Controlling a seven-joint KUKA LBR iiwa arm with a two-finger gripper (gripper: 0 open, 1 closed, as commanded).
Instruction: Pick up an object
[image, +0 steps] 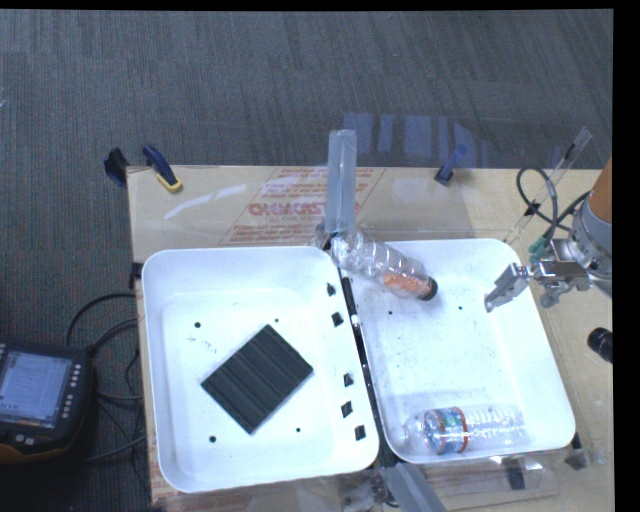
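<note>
My gripper (522, 296) hovers over the right edge of the right bin (470, 340), open, with nothing between its fingers. A clear plastic bottle with an orange label and a black cap (392, 270) lies in that bin's far left corner, well to the left of the gripper. A second clear bottle with a coloured label (465, 427) lies along the bin's near edge. In the left bin (180, 300) a black ribbed rectangular pad (258, 378) lies flat near the middle.
A clear upright post (342, 190) stands behind the divider between the bins. Blue and yellow clamps (150, 168) hold the bench's far left edge. Cables (540, 195) hang near the arm at the right. A teach pendant (38, 395) sits on the floor at the left.
</note>
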